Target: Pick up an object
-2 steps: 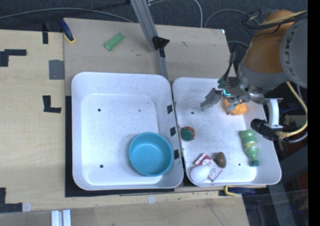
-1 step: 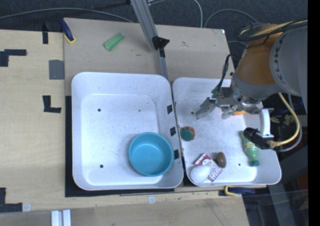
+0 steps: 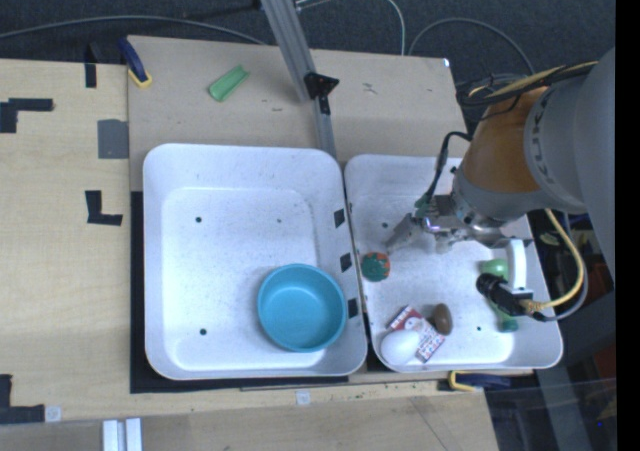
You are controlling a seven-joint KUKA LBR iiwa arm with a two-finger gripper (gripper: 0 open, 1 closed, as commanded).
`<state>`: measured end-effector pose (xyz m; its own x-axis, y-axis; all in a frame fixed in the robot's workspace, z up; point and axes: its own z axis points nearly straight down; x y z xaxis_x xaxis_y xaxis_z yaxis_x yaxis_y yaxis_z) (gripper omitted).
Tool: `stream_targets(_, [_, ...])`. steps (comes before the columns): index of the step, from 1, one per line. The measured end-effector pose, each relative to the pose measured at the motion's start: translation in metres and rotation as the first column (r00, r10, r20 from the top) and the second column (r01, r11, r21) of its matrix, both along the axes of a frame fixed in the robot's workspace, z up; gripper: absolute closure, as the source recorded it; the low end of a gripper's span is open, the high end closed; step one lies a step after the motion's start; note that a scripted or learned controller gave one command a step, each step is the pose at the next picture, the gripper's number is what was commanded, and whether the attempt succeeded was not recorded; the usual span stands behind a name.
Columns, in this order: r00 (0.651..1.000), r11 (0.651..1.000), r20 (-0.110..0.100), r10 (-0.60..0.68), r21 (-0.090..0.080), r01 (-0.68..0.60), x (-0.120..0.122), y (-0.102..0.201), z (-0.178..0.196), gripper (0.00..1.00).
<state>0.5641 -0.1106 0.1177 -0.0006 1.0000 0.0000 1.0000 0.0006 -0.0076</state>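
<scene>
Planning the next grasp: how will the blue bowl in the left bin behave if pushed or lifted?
The blue bowl looks like stiff, light plastic. Sitting upright in the smooth left bin, it would probably slide, not roll. Its open rim may suit a pinch.

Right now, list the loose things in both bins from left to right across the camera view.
blue bowl → small green ball → brown lump. The white lump and the red-and-white packet overlap, so I leave them out.

Left bin [image 3: 230,229] open apart from blue bowl [image 3: 300,306]
</scene>
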Motion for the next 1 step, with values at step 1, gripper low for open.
stream_targets(1, [1.000, 1.000, 0.007, 0.001, -0.002, -0.001, 0.0001, 0.0002, -0.0296, 0.00])
